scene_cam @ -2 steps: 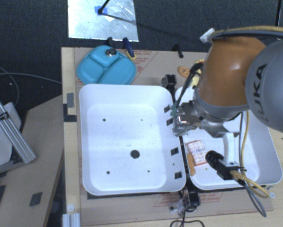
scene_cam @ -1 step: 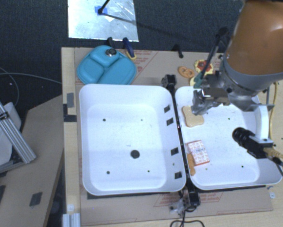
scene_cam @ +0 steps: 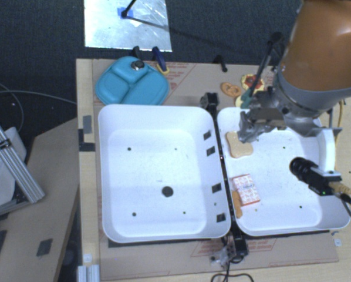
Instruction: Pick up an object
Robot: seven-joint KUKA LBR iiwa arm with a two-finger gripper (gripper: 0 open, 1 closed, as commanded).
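Observation:
My gripper (scene_cam: 246,135) hangs low over the left rear part of the right bin (scene_cam: 293,219). Right under it and slightly to its left lies a flat tan, toast-shaped piece (scene_cam: 239,147), partly covered by the gripper; whether they touch I cannot tell. Nearer the front of the same bin lies a small pink-and-white patterned packet (scene_cam: 246,189), with a thin orange stick (scene_cam: 237,204) beside it along the bin's left wall. The arm's orange band (scene_cam: 325,37) and grey wrist hide the right rear of this bin.
The left bin (scene_cam: 114,157) has a dark round spot (scene_cam: 167,191) on its floor. Behind it sits a blue divided tray (scene_cam: 132,82) and a shiny metal sheet (scene_cam: 127,13). Small orange and yellow toys (scene_cam: 230,89) lie behind the right bin.

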